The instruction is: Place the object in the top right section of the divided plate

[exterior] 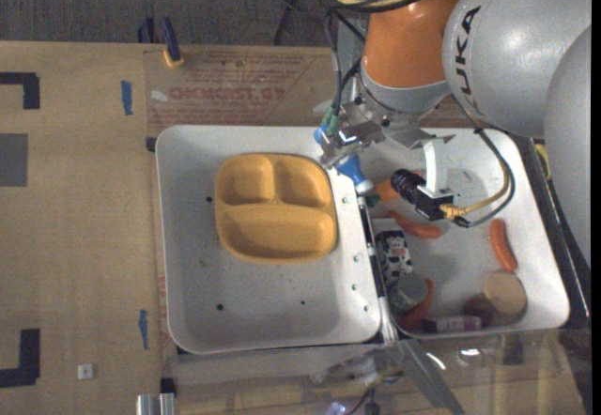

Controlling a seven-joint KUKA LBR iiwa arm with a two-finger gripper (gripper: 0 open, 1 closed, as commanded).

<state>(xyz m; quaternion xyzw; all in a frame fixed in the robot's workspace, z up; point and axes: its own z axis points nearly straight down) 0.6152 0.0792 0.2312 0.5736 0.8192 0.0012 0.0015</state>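
At the near edge of the right bin (pixel 554 305) lie the loose things: a round tan disc (pixel 504 291), a dark stick-like item (pixel 451 321) and, a little farther in, an orange sausage (pixel 503 244) and a printed black-and-white packet (pixel 394 253). In the left bin (pixel 188 291) sits the yellow divided plate (pixel 275 207), its large section toward the viewer and two smaller ones behind; the top right section (pixel 305 176) is bare. Just beyond that corner, over the wall between the bins, hangs the hand (pixel 340 146), with a small blue object (pixel 355 174) right below it. Whether the fingers are apart or clamped on that blue piece cannot be told; the wrist hides them. To do this step well, the arm likely needs a short shift left so the object is centred over the small right section, low before release, clear of the dividing ridge.
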